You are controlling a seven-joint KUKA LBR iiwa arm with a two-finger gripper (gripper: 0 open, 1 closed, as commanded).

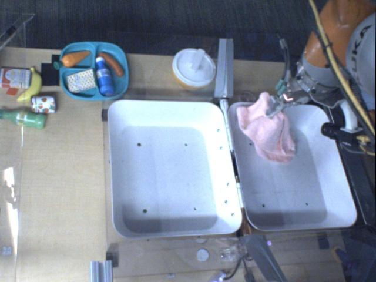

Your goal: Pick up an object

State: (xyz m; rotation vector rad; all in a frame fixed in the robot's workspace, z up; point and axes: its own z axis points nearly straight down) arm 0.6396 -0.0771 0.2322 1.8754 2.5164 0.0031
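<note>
Nearest the camera, the wooden bench (53, 216) runs along the bottom and left of the view, its pale surface catching a bright glare patch at the left edge. On it sit the two shallow white bins side by side. The left bin (170, 169) shows a bare floor with a few small dark dots. The right bin (305, 198) is bare across its near half as well.

Farther back in the right bin lies the pink cloth (269, 133), crumpled, with one lobe near the bin's far-left corner and a longer lobe hanging down toward the bin's middle. The gripper (278, 103) sits at the cloth's upper edge, and a bunched fold of the pink fabric rises between its fingers (so it is closed on the cloth, at the top of the bunch). The rest of the cloth touches or hangs just above the bin floor; which of the two cannot be told.

Behind the gripper, the grey arm with its orange band (343, 31) fills the far right corner, with a yellow cable looping over it.

Beyond the bins, a white-lidded yellow cup (194, 68) stands near the gap between them. Farther left is a blue divided tray (97, 70) holding toy foods, and beside it a banana (32, 86), a small can (43, 104) and a green bottle (23, 118).
</note>
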